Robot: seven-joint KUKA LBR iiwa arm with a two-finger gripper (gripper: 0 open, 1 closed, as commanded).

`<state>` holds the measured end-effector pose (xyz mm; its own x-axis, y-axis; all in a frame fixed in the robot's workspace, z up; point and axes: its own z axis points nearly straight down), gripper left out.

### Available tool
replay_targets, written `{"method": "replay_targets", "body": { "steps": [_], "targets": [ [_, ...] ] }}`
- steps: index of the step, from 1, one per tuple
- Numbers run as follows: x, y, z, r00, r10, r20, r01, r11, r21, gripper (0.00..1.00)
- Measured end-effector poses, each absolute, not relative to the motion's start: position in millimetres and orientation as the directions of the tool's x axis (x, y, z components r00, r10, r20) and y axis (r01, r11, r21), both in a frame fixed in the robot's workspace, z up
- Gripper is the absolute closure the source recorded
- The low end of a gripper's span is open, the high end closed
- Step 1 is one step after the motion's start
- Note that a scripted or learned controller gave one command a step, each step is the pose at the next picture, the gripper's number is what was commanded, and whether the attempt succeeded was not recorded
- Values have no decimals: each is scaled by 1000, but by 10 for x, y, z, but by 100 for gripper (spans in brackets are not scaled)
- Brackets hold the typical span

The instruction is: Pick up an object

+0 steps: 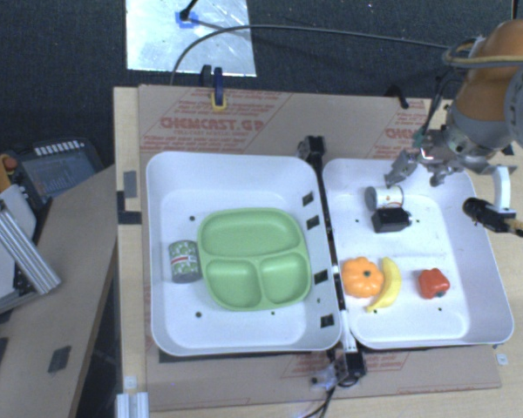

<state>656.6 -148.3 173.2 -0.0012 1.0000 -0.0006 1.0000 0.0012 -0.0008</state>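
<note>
Over the right bin, your pincer hangs by the far wall, just above a small white cylinder on a black block; whether it is apart or together, you cannot tell. Nearest candidate: that block, rigid, probably light, flat sides for a grip. Nearer the front lie a ribbed orange pumpkin touching a curved banana, and a red pepper, all glossy, likely hollow plastic, slippery. Take the pepper across its waist.
</note>
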Motion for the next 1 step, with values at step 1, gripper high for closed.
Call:
{"method": "replay_targets", "body": {
  "steps": [1],
  "targets": [
    [6552,-1395,1152,-5,1000,0,1000,5,-1,0]
  ]
}}
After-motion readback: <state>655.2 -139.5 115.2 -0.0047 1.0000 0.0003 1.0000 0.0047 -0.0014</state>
